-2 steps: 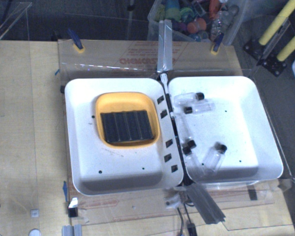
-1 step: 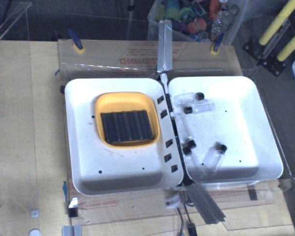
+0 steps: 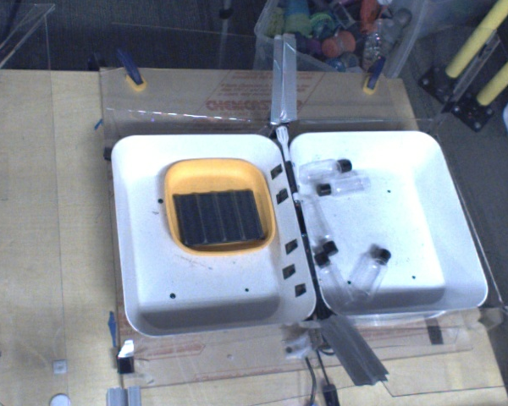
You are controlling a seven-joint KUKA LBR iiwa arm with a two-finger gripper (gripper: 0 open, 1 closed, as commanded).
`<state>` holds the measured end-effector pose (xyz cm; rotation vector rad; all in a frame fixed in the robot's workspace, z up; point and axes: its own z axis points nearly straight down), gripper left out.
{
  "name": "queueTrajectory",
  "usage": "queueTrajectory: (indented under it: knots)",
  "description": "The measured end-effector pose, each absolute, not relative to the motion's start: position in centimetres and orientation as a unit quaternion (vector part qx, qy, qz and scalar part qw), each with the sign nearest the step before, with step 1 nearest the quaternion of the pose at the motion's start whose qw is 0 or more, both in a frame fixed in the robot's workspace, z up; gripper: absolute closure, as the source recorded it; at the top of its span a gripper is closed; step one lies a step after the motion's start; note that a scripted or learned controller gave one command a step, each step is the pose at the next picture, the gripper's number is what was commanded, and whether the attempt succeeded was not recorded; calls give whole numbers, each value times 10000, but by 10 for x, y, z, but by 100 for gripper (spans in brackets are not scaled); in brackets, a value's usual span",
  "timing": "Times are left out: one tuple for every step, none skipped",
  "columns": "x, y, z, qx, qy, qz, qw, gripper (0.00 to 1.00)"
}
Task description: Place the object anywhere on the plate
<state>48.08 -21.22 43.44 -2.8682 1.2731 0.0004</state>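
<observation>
Left bin [image 3: 135, 227]: yellow plate [image 3: 218, 176] at centre, dark ribbed insert [image 3: 218, 216] on it. Right bin [image 3: 423, 218]: four clear vials with black caps, two upper left [image 3: 334, 169] [image 3: 343, 186], one near divider [image 3: 322, 235], one lower centre [image 3: 368, 267]. Claw state: cannot tell.

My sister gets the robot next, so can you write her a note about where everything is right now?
Arm and gripper: not above the bins at this moment.
Yellow plate: in the left bin, with a dark ridged block lying on it.
Small clear bottles with black caps: several in the right bin, one near the top, one lower down.
Done: no bottle on the plate.
Left: pick a bottle and set it on the plate.
</observation>
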Motion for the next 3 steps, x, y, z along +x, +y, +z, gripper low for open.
queueTrajectory:
  knots:
    - [489, -214, 434, -9418, 3361, -9, 25, 0]
    - [492, -212, 443, -9424, 3343, -18, 55, 100]
    - [496, -217, 417, -9933, 1157, -8, 32, 100]
